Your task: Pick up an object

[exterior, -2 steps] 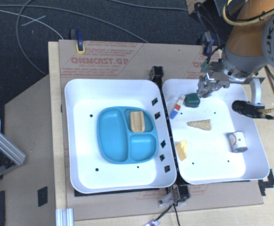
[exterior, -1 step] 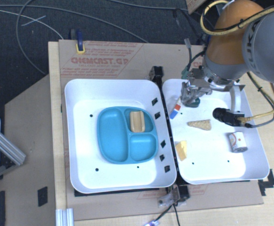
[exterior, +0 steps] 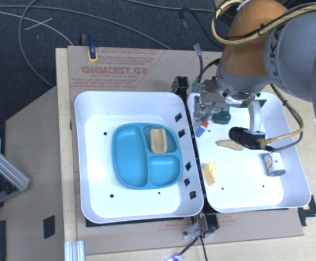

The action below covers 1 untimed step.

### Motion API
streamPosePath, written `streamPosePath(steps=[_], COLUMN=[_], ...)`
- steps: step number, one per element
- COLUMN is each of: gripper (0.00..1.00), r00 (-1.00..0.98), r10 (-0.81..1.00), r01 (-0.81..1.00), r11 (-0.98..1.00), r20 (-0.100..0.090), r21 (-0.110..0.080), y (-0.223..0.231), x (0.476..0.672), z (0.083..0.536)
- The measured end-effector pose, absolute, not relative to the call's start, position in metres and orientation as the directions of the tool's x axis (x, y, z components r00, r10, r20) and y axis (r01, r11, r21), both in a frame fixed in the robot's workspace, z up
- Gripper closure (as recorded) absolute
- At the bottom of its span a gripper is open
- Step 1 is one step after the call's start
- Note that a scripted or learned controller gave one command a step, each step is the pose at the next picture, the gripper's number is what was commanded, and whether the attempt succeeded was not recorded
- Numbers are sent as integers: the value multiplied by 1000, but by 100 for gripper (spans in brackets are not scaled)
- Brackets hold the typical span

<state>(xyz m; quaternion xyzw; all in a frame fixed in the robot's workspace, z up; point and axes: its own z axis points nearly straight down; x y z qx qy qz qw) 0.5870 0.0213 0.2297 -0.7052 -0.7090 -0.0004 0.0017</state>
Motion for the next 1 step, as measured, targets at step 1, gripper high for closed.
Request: streamPosePath(steps=[1], gripper=[100], r00=[-5], r10=[1000], r01=[1000], r11=[5], r20=[3], r21=[-3], y=[69], x=[572], z=[236])
